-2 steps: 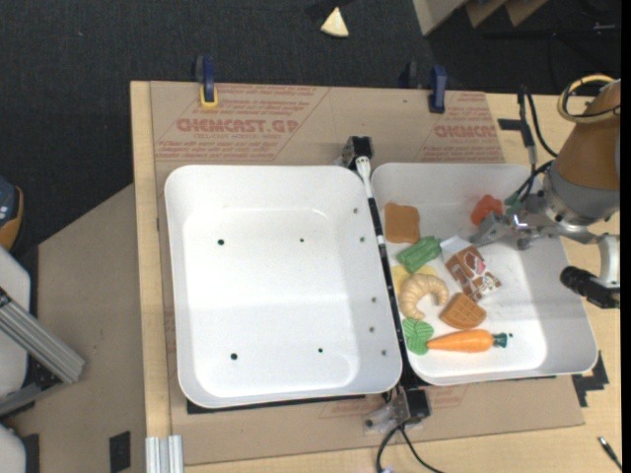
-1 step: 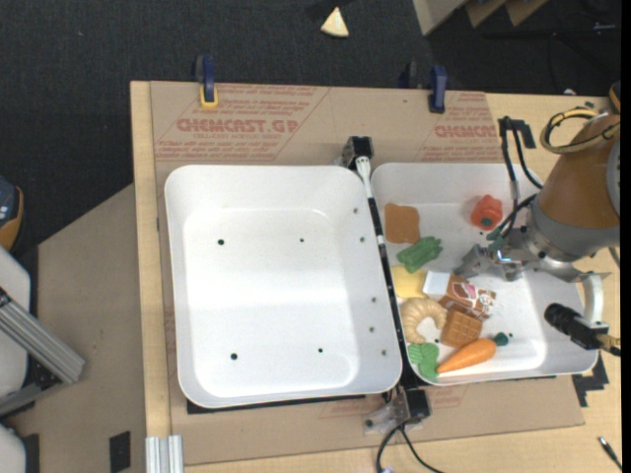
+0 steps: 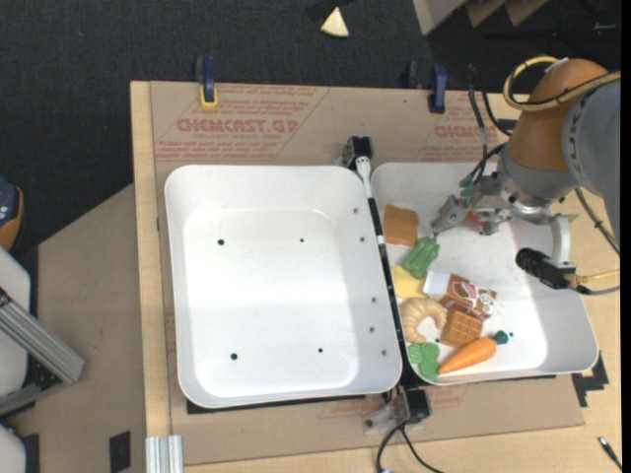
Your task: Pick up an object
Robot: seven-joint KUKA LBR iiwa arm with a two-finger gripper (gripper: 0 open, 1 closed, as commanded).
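Observation:
The right bin (image 3: 564, 335) holds a pile of toy food along its left side. In the pile are a brown bread slice (image 3: 400, 225), a green piece (image 3: 421, 256), a yellow block (image 3: 406, 284), a pale pastry (image 3: 421, 315), a waffle (image 3: 460, 324), a small brown-and-white packet (image 3: 469, 292) and an orange carrot (image 3: 468, 355) lying at the front. My gripper (image 3: 461, 212) hangs over the back of this bin, just right of the bread slice and above the green piece. Nothing is visibly held in it.
The left bin (image 3: 175, 205) lies beside the right one, their rims meeting at a black divider (image 3: 378, 244). Blue clamps (image 3: 206, 71) hold the cardboard base at the back. A black cable end (image 3: 542, 267) hangs off the wrist over the right bin.

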